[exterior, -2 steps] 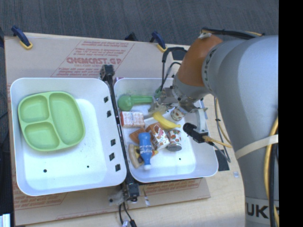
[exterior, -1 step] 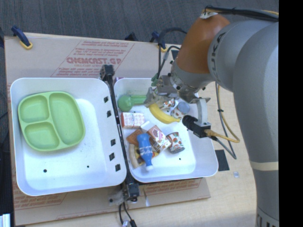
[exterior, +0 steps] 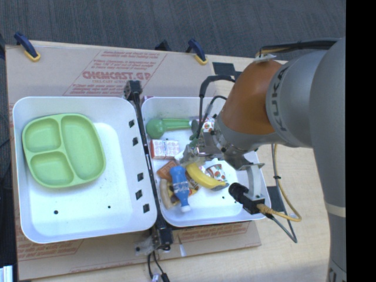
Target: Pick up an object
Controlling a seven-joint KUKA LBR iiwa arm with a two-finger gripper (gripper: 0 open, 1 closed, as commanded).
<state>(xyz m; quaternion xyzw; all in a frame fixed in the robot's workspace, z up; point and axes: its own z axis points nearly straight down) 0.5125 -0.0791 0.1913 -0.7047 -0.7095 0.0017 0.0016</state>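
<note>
A brown cardboard sheet [exterior: 117,69] printed with red lettering covers the bench, held at its far edge by blue and yellow clamps [exterior: 26,46]; dark grey carpet [exterior: 147,7] lies beyond it. Two shallow white bins sit side by side on the sheet, touching along a black hinged divider [exterior: 141,151]. The left bin [exterior: 76,216] holds a light green sectioned tray [exterior: 63,150] in its far left part, the rest of its floor bare white.

The right bin [exterior: 200,216] carries the clutter: a green long-handled utensil [exterior: 167,126] near its far wall, a small red and white packet [exterior: 165,149] just below that, a blue bottle with a white cap [exterior: 180,188] lying among orange and brown pieces, a yellow banana [exterior: 202,177] just beside the bottle, and a white printed wrapper [exterior: 215,172] touching the banana.

The arm comes in from the right, its orange band [exterior: 249,101] over the right bin's far right part. The gripper [exterior: 197,147] hangs low between the packet and the banana (its tips seem to be just above the banana's upper end, though the wrist hides much of them). Whether it is spread or closed I cannot tell, and nothing is visibly caught in it. A black cable [exterior: 205,90] loops above the wrist.
</note>
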